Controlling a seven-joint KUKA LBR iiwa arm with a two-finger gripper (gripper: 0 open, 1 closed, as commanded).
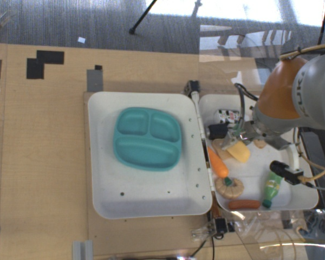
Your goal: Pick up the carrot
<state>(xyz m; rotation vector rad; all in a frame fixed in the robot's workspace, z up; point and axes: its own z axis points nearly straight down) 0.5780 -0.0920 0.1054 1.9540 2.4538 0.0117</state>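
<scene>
Right bin [309,202], near rim: sausage [244,203], green bottle [271,187], round tan piece [229,186] crowded together. Carrot [218,164]: orange, slanted, lying against the bin's left wall, just above the tan piece. Yellow wedge [239,152] beyond. Tool [234,135] over the far clutter; grip state unreadable. Left bin [103,188] carries a teal tray [148,138].
</scene>
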